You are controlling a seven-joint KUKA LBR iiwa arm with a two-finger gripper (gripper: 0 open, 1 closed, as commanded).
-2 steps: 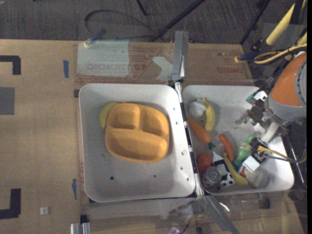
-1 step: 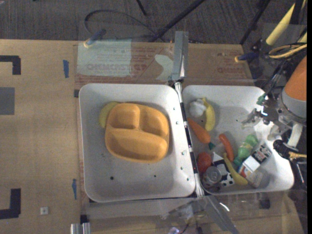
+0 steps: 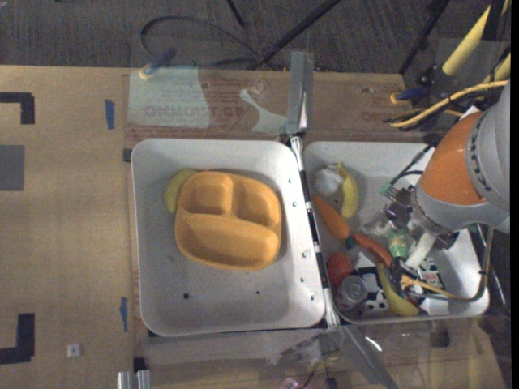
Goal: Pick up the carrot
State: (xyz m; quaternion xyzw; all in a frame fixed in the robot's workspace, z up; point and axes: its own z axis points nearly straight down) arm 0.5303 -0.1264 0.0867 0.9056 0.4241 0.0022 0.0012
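Camera view: the carrot (image 3: 332,216) lies in the right bin (image 3: 474,302), close to that bin's left wall. Its long axis runs on a slant, from upper left to lower right. The upper-left end sits just below a white thing (image 3: 327,180); the lower-right end points toward a red-orange pepper (image 3: 371,248). Which end is the tip cannot be told at this size.

A banana (image 3: 350,190) stands just right of the white thing, curved and nearly upright in the frame. Below the carrot lie a red tomato (image 3: 339,266) and a can (image 3: 353,290) with its round grey top up. A second banana (image 3: 395,294) lies along the bin's lower edge, beside a small carton (image 3: 425,280) with print too small to read.

The arm (image 3: 474,164) comes in from the right, its orange band above the right bin. The gripper (image 3: 409,245) hangs over the middle of that bin, right of the carrot and apart from it, near a green thing (image 3: 398,243). Whether it is open or closed cannot be told, and nothing is seen held in it.

The left bin (image 3: 154,282) holds an orange tray (image 3: 229,220) with three compartments, and a yellow piece (image 3: 175,189) peeks out at the tray's upper-left edge.

Above the bins, printed cardboard (image 3: 203,108) shows lettering that is reversed and too faint to read
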